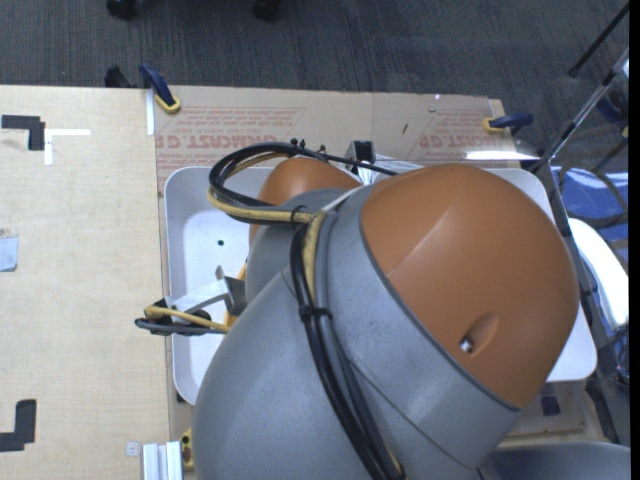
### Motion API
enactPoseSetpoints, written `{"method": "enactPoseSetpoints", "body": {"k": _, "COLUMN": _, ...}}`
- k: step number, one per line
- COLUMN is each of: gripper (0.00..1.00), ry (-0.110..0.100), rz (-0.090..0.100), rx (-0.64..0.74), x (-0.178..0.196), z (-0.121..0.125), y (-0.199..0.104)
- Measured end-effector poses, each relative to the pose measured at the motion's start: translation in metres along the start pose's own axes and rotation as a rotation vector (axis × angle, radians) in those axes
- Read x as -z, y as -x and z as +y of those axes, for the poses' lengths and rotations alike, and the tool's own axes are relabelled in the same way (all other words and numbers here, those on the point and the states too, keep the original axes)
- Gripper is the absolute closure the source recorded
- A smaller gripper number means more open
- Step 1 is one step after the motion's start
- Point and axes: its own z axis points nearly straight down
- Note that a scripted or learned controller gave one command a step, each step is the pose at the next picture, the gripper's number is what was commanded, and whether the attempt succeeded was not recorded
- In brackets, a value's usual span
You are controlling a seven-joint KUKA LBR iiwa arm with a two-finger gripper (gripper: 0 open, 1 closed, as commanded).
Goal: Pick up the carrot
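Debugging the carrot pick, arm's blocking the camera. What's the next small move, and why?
Probably lift the arm straight up a little. Its grey and orange body covers most of the white bin, and I can't make out a carrot or the gripper's state. A small rise might uncover the bin floor before any grasp is tried.

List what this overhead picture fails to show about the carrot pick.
- Carrot: hidden in the camera view; the grey-and-orange arm covers most of the shallow white bin.
- Gripper: blocked by the arm's own body, so open or shut cannot be told.
- Second white bin: mostly covered by the arm.
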Motion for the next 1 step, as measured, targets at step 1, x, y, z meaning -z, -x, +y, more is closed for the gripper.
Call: {"method": "enactPoseSetpoints", "body": {"k": 1, "gripper": 0.00, "ry": -0.005, "rz": -0.001, "rx": 0.000, "x": 0.0010, "z": -0.0020, "y": 0.0000}}
